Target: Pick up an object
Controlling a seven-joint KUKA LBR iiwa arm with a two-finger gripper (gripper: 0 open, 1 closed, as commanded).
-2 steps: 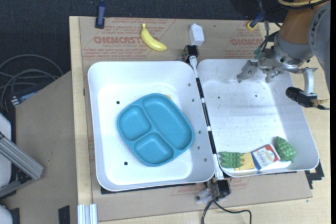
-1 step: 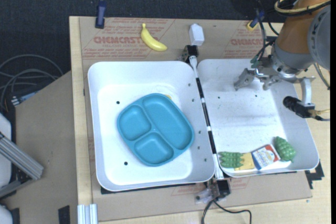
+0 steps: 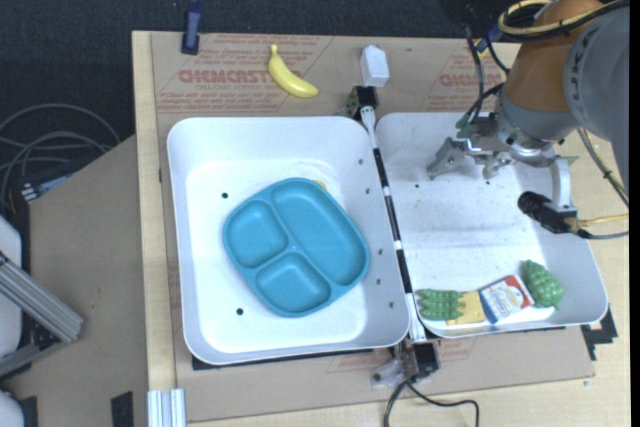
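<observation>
The gripper (image 3: 470, 158) hangs over the far end of the right bin (image 3: 470, 235), fingers splayed and grasping nothing. The pickable things lie well apart from it, along that bin's near edge: a green toy (image 3: 437, 301), a small carton (image 3: 503, 299) and a green bumpy piece (image 3: 543, 283), packed close together. The left bin (image 3: 200, 165) holds a blue divided tray (image 3: 293, 246). Recommended: travel to the near edge, choose the bumpy piece at the row's end, descend squarely, and avoid the bin wall.
</observation>
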